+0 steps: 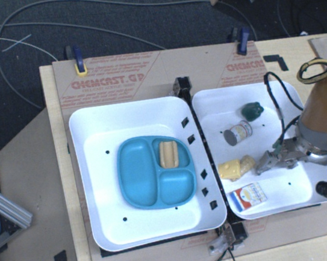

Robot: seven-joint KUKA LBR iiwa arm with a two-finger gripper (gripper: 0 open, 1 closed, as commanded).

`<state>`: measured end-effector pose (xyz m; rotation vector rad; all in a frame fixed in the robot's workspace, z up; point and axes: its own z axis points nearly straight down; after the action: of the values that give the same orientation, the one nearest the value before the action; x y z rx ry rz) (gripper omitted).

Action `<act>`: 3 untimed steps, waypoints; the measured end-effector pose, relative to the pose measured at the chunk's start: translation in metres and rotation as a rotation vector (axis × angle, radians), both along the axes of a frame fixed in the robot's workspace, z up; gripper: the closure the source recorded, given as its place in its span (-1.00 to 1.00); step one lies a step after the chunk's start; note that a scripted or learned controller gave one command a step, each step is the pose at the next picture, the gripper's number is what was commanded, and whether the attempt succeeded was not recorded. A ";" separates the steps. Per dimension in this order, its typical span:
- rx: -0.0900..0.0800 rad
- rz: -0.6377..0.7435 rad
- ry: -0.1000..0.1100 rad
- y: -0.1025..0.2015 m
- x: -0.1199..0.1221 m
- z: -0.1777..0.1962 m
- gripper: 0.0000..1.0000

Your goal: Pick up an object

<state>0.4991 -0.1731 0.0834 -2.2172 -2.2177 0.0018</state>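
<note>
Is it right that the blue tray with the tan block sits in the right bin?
No, the camera view shows the blue tray with the tan block in the left bin, not the right bin.

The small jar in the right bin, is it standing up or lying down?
Lying down: the jar rests on its side, its round end facing the camera.

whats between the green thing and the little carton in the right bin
In the camera view, the small grey-capped jar and the yellow item lie between the green object and the carton. The claw sits just right of the yellow item.
</note>
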 end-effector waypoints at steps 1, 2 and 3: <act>-0.001 0.000 -0.005 0.000 0.001 0.012 1.00; -0.006 0.000 -0.011 -0.008 0.000 0.074 1.00; -0.005 0.000 -0.011 -0.011 -0.009 0.128 1.00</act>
<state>0.4902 -0.1838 0.2114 -2.2256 -2.2260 -0.0048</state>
